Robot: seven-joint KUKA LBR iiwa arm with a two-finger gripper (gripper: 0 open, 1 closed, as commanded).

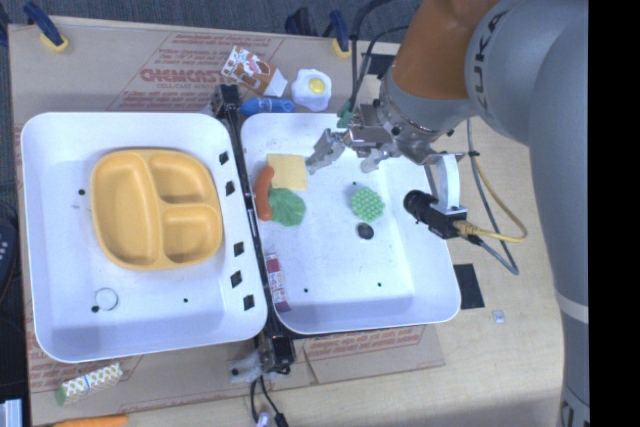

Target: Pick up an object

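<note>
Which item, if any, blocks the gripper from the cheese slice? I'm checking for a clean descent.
Nothing visible does. The gripper hangs just right of the yellow cheese slice, with bare bin floor between them.

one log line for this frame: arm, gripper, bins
arm: over right bin | gripper: above bin floor, nothing seen between fingers | right bin: cheese slice, green lump | left bin: yellow tray

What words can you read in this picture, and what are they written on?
"KUKA", partly visible, on the grey robot arm.
"CHEMCAST", red and faint, on the cardboard sheet under the bins; its smaller lines are too blurred to read.
The print on the small wrapper beside it is too small to read.
</note>
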